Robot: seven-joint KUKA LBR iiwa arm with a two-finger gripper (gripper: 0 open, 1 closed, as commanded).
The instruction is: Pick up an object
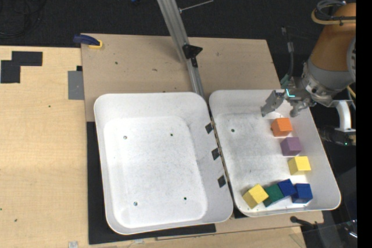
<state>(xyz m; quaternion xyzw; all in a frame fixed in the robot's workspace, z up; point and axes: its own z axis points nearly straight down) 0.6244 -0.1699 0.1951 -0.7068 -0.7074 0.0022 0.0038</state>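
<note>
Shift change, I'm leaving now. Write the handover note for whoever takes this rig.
Hand: open, holding nothing, over the far part of the right bin, just beyond the orange block.
Blocks, all in the right bin: orange, then purple block and yellow block along the right side; another yellow, green and two blue clustered at the near edge.
Done: nothing picked.
Left: grasp and lift one; orange is closest.

orange block (282, 126), flat in right bin (244, 148)
</note>
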